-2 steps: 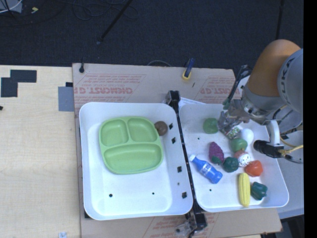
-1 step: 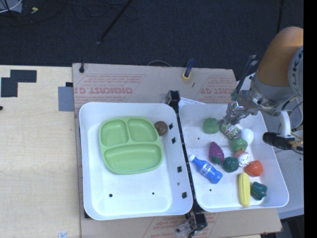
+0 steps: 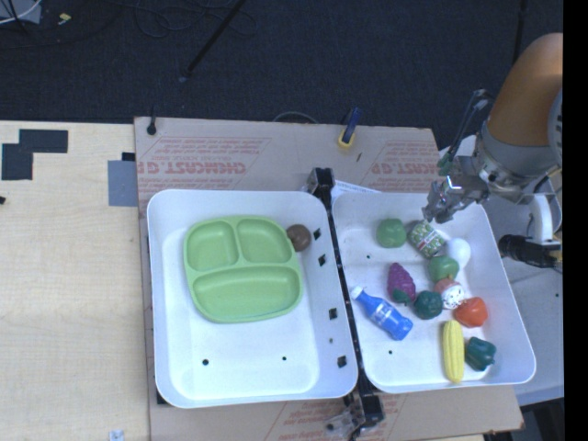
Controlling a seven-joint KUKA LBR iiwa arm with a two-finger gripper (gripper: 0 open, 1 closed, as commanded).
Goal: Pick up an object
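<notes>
Here | gripper (image 3: 439, 206) low over right bin (image 3: 514, 338) | fingers perhaps touching speckled can (image 3: 427, 239) | grip unclear

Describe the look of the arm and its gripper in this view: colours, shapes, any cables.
The arm comes in from the right as a thick rounded body, with a broad orange band on top and a grey section below it toward the wrist. The gripper is a smaller, dark metallic assembly, narrow and angular. Thin dark cables or rods run along its upper side. No markings are legible.
</notes>
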